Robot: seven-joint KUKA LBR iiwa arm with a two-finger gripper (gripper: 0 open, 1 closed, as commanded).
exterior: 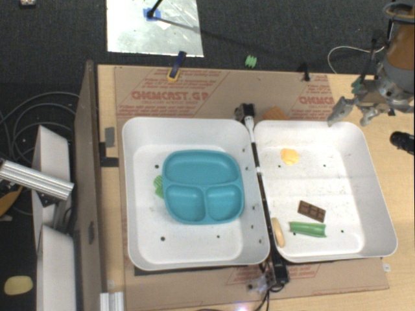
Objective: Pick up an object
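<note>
The hand (358, 110) is seen above the far right corner of the right bin (363, 173), its fingers spread and nothing held between them. The yellow piece (289, 155) lies nearest, toward the camera and to the view's left of the hand; the brown bar (311, 210) and green pod (307, 229) lie farther toward the near rim, the pod's long axis running roughly across the bin. A blue tray (202, 186) is seen in the left bin (142, 173).

Right bin: yellow piece (289, 155) upper left; brown bar (311, 210), green pod (307, 229), tan piece (278, 232) near front.
</note>
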